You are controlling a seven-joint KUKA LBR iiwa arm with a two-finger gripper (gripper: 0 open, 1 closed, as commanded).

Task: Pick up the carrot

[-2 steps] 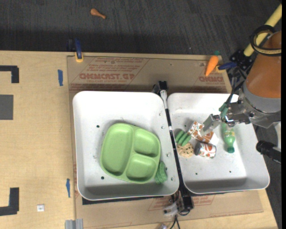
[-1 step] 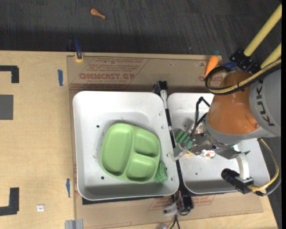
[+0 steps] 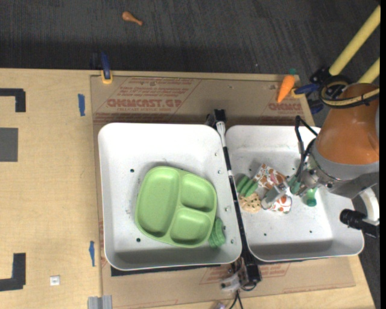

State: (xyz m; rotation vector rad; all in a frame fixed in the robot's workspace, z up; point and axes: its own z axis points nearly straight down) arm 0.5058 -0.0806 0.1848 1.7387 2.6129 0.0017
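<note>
Over the right bin [image 3: 313,241], seen from the fixed camera above, the arm [image 3: 350,136] comes in from the right and its jaws [image 3: 283,194] are low among a small heap of things near the bin's left wall. How wide the jaws are I cannot tell, because the wrist and the clutter cover them, and no object is clearly seen between them. The carrot [image 3: 285,88] is not in this bin at all: it lies on the brown worktop [image 3: 54,181] behind the right bin, near the far edge, well apart from the jaws. In my judgement the main risk is that the jaws close on a wrong thing, since they are beside a patterned white and orange item [image 3: 272,180], a green piece [image 3: 246,184] and a cookie-like piece [image 3: 251,203], and the orange colour there may mislead. To reach the carrot, the arm must lift over the bin's back wall; dragging could catch the rim. The left bin [image 3: 120,151] holds a green divided plate [image 3: 176,206], which stands well aside. Another small orange object [image 3: 131,18] lies on the dark floor beyond the worktop and could also be confused.
</note>
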